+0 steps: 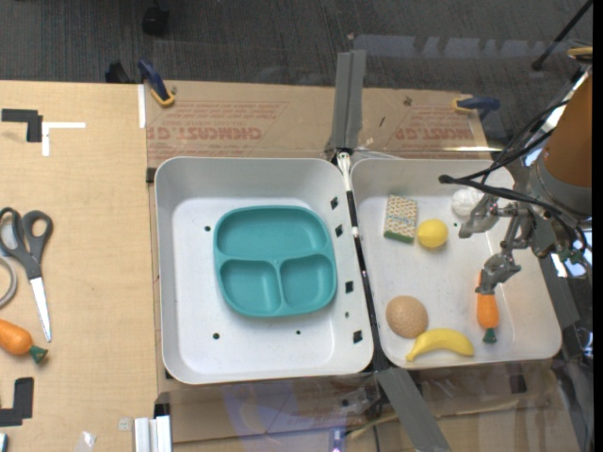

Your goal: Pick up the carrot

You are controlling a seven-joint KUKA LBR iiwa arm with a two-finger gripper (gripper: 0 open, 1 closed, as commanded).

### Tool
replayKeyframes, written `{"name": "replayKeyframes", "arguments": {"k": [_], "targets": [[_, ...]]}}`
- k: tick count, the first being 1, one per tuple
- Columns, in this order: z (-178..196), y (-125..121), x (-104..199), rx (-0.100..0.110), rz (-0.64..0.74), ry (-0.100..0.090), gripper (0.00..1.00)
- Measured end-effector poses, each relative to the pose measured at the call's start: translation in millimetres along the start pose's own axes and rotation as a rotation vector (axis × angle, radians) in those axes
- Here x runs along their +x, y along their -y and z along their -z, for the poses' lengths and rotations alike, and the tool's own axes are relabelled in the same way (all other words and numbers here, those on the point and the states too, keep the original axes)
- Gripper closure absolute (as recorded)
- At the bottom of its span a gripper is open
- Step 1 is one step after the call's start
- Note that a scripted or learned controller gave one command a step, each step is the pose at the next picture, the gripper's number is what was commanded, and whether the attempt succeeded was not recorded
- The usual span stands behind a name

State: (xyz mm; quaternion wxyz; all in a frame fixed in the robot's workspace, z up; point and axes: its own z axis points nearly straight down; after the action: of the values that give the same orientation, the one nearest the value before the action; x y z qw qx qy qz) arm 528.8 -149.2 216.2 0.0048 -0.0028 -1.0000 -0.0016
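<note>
Here the near end of the right bin (542, 347) holds a banana (440, 345) and, just beside it to the left, a brown egg-shaped thing (406, 315). To their right lies the carrot (487, 312), resting on the bin floor with its green end pointing near. The end effector (497, 273) sits directly at the carrot's far tip, seemingly touching it; whether it is spread or closed there I cannot tell, and nothing shows the carrot gripped. So the job looks barely begun: the arm is over its target, but the grasp and the lift are both left to do. Farther back lie a lemon (432, 234) and a patterned sponge (400, 218). The left bin (179, 271) carries a teal divided plate (276, 261). On the surface at far left rest scissors (28, 257) and a second carrot (17, 339).
</note>
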Motion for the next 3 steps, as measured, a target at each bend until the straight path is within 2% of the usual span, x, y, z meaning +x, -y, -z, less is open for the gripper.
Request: {"name": "replayKeyframes", "arguments": {"k": [1,2,3], "targets": [[-126.5,43.6,26.8,0.0,0.17,0.003,0.0],[-119.9,41.3,27.1,-0.004,0.175,-0.005,1.0],[-98.3,3.7,13.6,0.0,0.1,0.003,1.0]]}}
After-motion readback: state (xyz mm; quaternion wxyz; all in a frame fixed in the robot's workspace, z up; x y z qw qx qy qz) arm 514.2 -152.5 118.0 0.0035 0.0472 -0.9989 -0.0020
